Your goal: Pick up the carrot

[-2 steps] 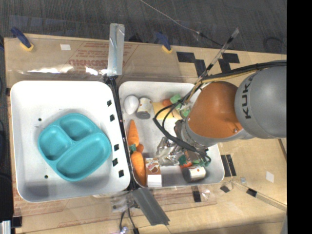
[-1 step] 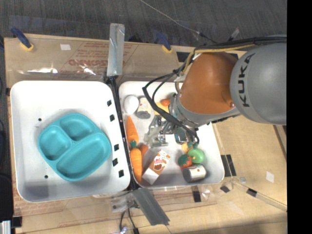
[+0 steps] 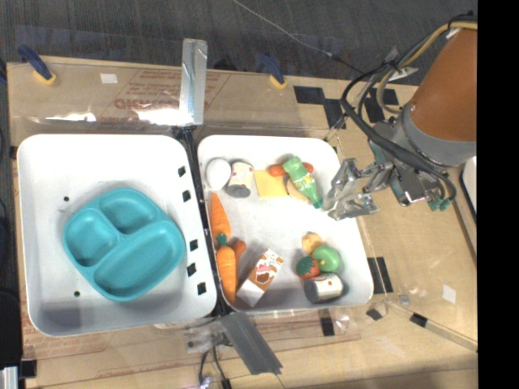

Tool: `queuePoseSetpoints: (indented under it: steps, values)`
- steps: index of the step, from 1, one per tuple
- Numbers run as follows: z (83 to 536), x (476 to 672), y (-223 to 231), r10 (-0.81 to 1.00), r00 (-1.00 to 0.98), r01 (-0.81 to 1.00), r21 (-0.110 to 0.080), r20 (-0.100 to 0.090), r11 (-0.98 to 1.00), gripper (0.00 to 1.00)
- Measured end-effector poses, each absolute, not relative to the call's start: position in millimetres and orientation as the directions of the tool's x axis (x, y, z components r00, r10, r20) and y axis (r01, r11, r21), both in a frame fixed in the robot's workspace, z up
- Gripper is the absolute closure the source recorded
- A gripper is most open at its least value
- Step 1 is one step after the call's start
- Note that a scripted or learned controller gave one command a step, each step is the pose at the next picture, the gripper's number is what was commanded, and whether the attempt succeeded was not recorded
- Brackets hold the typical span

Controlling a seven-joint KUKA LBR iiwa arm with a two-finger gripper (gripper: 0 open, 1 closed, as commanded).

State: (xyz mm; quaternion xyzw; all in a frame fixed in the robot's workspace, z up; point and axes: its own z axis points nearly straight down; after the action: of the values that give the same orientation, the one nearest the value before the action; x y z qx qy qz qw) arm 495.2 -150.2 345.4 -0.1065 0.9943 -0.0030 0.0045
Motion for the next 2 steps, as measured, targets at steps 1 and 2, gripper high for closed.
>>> queuePoseSetpoints:
  steps: [1, 2]
  values:
    - [332.7, 529.9, -211.4, -0.58, -0.815, -0.58, -0.003, -0.001, 0.815, 1.0]
    - [160.1, 525.3, -207.3, -0.904, -0.428, -0.904, 0.007, -0.001, 0.428, 1.0]
